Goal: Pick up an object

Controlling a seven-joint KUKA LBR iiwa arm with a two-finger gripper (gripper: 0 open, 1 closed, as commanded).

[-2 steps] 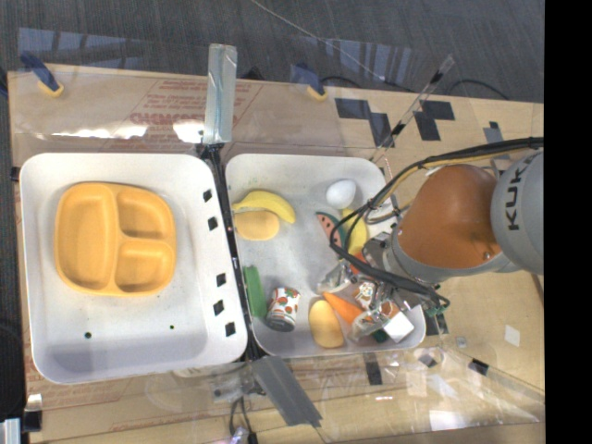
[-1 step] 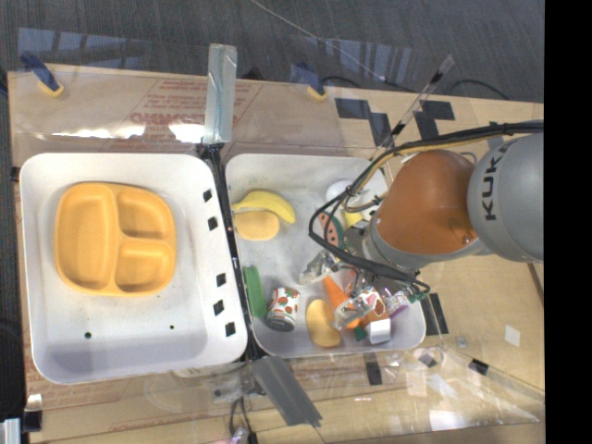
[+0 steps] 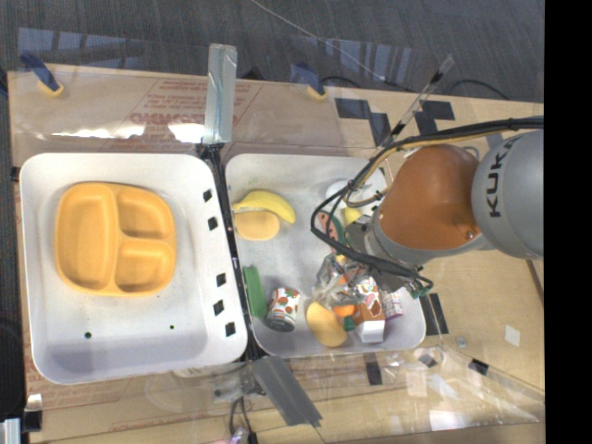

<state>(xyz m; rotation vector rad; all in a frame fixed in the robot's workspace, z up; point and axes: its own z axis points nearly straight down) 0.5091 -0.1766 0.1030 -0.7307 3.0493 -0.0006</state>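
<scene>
Camera view: claw (image 3: 347,280) low among right bin (image 3: 296,169) clutter; opening obscured

Banana (image 3: 265,202), can (image 3: 284,308), lemon (image 3: 323,323) and small toys lie scattered in right bin (image 3: 296,169)

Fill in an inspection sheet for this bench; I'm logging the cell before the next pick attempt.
Surface: two shallow white bins side by side, left bin and right bin, on a bench covered with clear film.
Job's things: in the right bin, yellow banana, pale oval bread-like piece, small printed can, yellow rounded fruit, green stick, small cartons.
Clutter: yellow three-compartment plastic tray in the left bin.
Grippers: gripper low over the right bin's pile; finger state unclear.
Cables: black cables looping round the orange wrist band.
Surroundings: grey carpet.
</scene>
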